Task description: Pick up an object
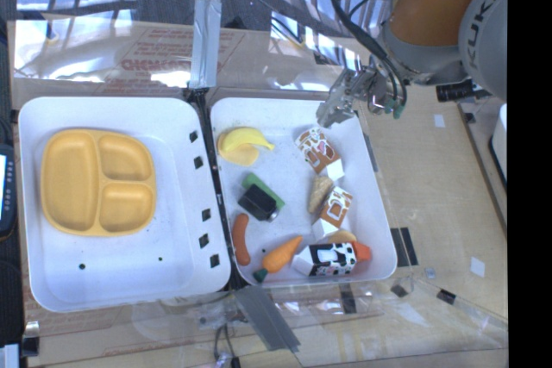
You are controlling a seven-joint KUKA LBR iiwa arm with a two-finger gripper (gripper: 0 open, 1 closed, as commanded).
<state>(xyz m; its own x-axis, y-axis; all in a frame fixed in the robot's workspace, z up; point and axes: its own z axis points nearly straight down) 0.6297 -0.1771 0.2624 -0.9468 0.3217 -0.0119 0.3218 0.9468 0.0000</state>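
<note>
We see the bench [448, 185], pale wood along its right side, with brown cardboard [129, 56] and shiny plastic sheeting across its far edge and dark carpet beyond. On it sit 2 shallow white bins side by side. The left bin [52, 280] carries a yellow divided tray [97, 182] toward its left wall. The grey arm [448, 4] with its orange band reaches over the far right corner of the right bin [293, 112]. Its gripper [338, 109] hangs above that corner's rim, holding nothing; how wide the claw stands, we cannot tell. In the right bin lie a banana [240, 144] near the far left corner, a black block [259, 201] at the centre, a carrot [282, 256] and a red sausage [241, 238] by the near edge, and a cow-patterned box [332, 258] in the near right corner.
</note>
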